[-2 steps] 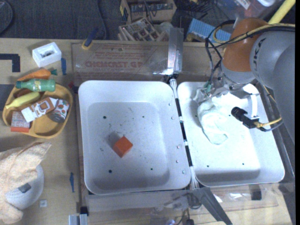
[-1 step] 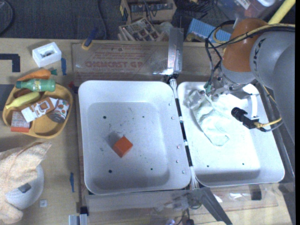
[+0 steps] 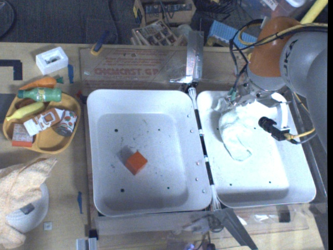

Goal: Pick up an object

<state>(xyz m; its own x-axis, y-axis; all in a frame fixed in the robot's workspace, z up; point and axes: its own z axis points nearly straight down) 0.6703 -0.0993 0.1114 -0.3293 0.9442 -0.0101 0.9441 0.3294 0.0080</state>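
gripper (image 3: 232,97) hangs low at the end of the grey arm (image 3: 312,66), whose orange band (image 3: 273,38) sits just up and to the view's right of it. how far it stands open cannot be told from this slant, nor whether it has hold of anything. right below it, and running up until it meets it, lies a white crumpled thing (image 3: 237,137), soft-looking like cloth or a bag, stretching from the gripper toward the near side of the right bin (image 3: 270,178). the gripper is over that bin's far left corner. behind it and off to the view's left, a clear plastic sheet (image 3: 135,69) lies flat along the bench beyond the bins. just to the view's left of the gripper is the left bin (image 3: 156,132), touching the right one along its edge. an orange block (image 3: 137,162) rests on its floor, well apart from the gripper, nearer the camera and to the view's left, with a small grey patch just beside it. farther left still, past the bin, a white box (image 3: 52,60) sits on the bench. nearer the camera from it is a yellow bowl (image 3: 52,144) holding a green bottle (image 3: 41,94), a banana (image 3: 23,111) and small packets. farthest from the gripper, at the near left corner, is a pale rumpled cloth (image 3: 23,186).
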